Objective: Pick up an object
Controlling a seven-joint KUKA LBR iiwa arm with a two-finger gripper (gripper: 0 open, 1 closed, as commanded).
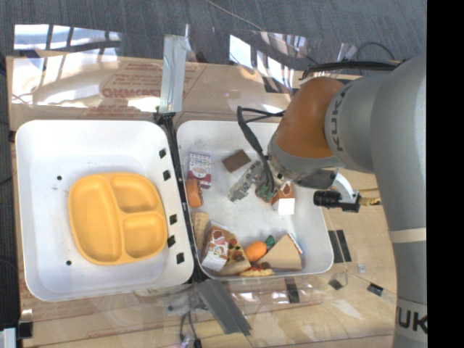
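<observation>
My gripper point(245, 185) hangs low over the middle of the right bin point(319, 230), below the orange wrist band. Nothing shows in it. Just right of it lie a small brown and green item point(280, 189) and a white cube point(286, 206). A dark brown square point(235, 161) lies just above the gripper. To its left are a pink and white carton point(199, 167) and an orange sausage-shaped toy point(193, 193). The arm hides the bin's upper right part.
Along the right bin's front edge lie a cone point(200, 222), a printed box point(220, 248), an orange ball point(255, 250) and a tan wedge point(287, 254). The left bin point(36, 151) holds a yellow divided plate point(116, 217). Brown cardboard lies behind both bins.
</observation>
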